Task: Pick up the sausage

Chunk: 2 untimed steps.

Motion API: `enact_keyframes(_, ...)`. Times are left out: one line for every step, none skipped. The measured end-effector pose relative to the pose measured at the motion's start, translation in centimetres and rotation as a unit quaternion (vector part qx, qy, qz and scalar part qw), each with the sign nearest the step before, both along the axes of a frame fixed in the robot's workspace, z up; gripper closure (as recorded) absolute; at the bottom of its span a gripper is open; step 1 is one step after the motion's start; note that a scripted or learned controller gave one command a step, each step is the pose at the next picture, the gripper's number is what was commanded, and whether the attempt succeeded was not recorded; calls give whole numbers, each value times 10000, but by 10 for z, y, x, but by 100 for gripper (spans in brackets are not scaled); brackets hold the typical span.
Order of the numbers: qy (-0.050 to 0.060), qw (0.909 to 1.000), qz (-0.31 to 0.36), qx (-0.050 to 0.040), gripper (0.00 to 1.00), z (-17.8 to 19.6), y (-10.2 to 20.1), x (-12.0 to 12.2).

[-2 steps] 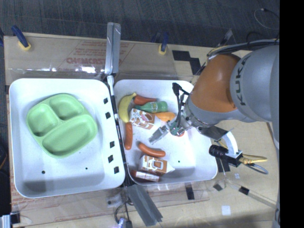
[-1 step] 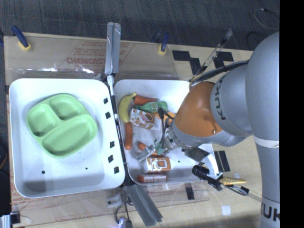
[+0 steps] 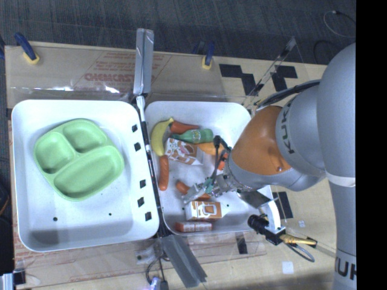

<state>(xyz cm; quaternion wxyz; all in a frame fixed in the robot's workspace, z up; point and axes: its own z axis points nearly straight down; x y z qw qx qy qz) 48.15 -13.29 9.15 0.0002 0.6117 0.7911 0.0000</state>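
Gripper: the gripper (image 3: 199, 190) hangs low in the right bin (image 3: 242, 110), toward its middle, reaching in from the right under the grey arm (image 3: 314, 144) with its orange band (image 3: 257, 150). Whether it is spread or closed cannot be told; the metal parts blur into the clutter beneath.

Directly under the tool: a small orange piece (image 3: 182, 187) and an orange carton (image 3: 203, 210) lie just beside it. Nothing is visibly held.

Sausage: the sausage (image 3: 163, 173) lies in the right bin, close to its left wall, left of the gripper and apart from it.

Sausage direction: its long axis runs almost straight up and down the view, parallel to the divider between the bins. The upper end sits just below the banana (image 3: 157, 136).

Sausage handling: judged from its look, it is light, smooth and round, so it may roll or slip. It probably gives a little under pressure. The best hold seems to be across the middle of its length, pinching the narrow width, with the jaws set crosswise to the long axis.

Neighbours: a snack packet (image 3: 181, 151) lies just right of the upper half; the bin wall crowds the left side, leaving little room there.

Farther out: the left bin (image 3: 24, 222) carries a green divided plate (image 3: 78, 159).
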Motion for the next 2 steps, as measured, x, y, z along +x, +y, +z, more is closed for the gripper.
enact_keyframes(-1, 9965, 841, 0, 0, 60, -43, -4)
enact_keyframes(23, 9984, 566, 10, 0, -1, 25, 33)
